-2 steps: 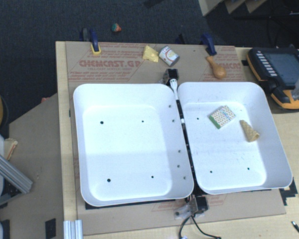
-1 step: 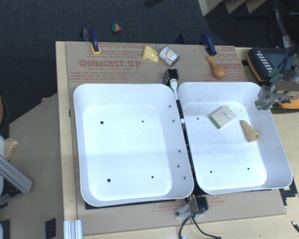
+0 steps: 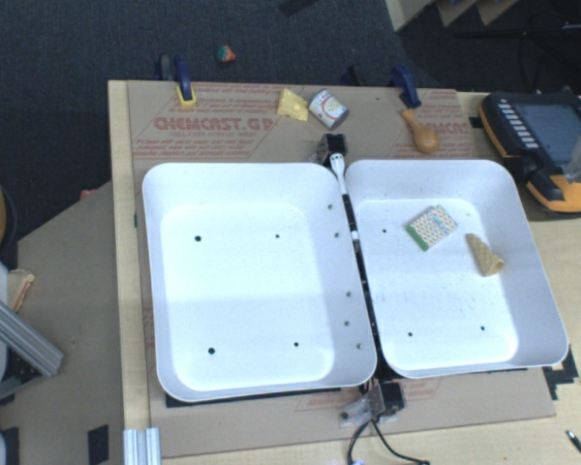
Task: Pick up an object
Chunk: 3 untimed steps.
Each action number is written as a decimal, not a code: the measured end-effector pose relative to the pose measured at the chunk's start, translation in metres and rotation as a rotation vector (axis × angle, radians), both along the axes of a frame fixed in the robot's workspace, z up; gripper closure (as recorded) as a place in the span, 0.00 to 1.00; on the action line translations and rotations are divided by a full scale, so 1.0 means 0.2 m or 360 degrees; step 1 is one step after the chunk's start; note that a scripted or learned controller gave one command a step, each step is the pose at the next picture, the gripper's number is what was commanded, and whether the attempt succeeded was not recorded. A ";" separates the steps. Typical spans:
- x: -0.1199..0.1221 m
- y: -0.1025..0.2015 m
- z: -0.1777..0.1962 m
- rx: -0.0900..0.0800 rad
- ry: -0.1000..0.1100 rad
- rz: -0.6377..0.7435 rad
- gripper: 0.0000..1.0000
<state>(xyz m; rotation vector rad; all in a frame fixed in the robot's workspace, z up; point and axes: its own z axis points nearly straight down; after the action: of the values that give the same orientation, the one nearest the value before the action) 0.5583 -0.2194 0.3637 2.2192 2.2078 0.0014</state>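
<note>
End effector apart or together: I cannot tell, nor my arm's pose. Right bin (image 3: 436, 308) holds a green-dotted flat piece (image 3: 431, 227), possibly a packet, with a tan lump (image 3: 484, 255) near it.

You have one fixed camera, mounted above the bench and looking down at a slant. It stands far enough off that both bins fit whole in frame: the left bin (image 3: 257, 279) sits toward nine o'clock of centre, the right bin (image 3: 455, 264) toward three o'clock. The bench board (image 3: 223, 114) runs past the bins toward twelve o'clock, and beyond it you see dark floor (image 3: 77, 27), so the lens faces away from the six o'clock edge. A handheld pendant (image 3: 542, 139) lies at two o'clock, at the frame's margin.
</note>
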 end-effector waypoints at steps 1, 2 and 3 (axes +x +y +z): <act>0.12 0.04 -0.18 0.0013 0.0018 0.0011 1.00; 0.13 0.11 -0.31 0.0014 0.0019 0.0011 1.00; -0.11 0.00 -0.12 0.0009 0.0011 0.0001 1.00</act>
<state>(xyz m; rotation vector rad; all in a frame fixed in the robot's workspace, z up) 0.5357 -0.2189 0.3393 2.2244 2.2148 -0.0002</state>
